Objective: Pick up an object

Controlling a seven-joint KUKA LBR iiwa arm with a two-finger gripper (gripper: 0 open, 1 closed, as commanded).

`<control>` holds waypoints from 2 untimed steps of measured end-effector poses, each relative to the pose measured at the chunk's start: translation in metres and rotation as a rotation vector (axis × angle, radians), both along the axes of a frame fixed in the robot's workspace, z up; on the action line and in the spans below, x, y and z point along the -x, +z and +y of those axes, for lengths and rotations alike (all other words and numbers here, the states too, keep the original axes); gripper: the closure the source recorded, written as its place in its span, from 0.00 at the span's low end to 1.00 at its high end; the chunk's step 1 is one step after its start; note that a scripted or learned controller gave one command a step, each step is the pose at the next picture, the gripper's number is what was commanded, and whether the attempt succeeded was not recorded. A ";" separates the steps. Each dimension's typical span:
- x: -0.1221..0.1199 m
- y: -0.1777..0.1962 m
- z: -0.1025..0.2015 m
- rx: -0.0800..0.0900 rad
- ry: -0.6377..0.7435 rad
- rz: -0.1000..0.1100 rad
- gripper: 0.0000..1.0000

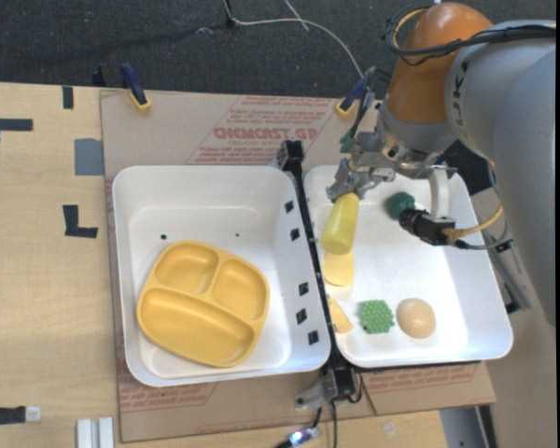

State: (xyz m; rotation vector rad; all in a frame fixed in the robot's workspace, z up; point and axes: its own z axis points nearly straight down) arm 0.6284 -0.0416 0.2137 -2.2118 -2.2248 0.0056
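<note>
Your tool (347, 190) sits over the right bin (476, 278), near its left wall, and a yellow cylinder (340, 224) hangs from it with its top end at the fingertips. It looks pinched there, tilted and lifted above the bin floor, though the contact itself is small in view. Judge it light, stiff and smooth, probably hollow plastic, so an end grip may let it swing or slip; mid-body across the narrow width would hold better. Below it lie a pale yellow piece (339, 271), a yellow wedge (339, 316), a green knobbly ball (376, 316) and a beige round thing (415, 317). A teal object (399, 203) is partly hidden behind the wrist gear. The left bin (131, 194) carries a yellow divided tray (203, 302).
</note>
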 end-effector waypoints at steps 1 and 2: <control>-0.005 -0.001 0.045 0.001 0.000 -0.001 1.00; -0.009 0.000 0.101 0.000 0.002 -0.001 1.00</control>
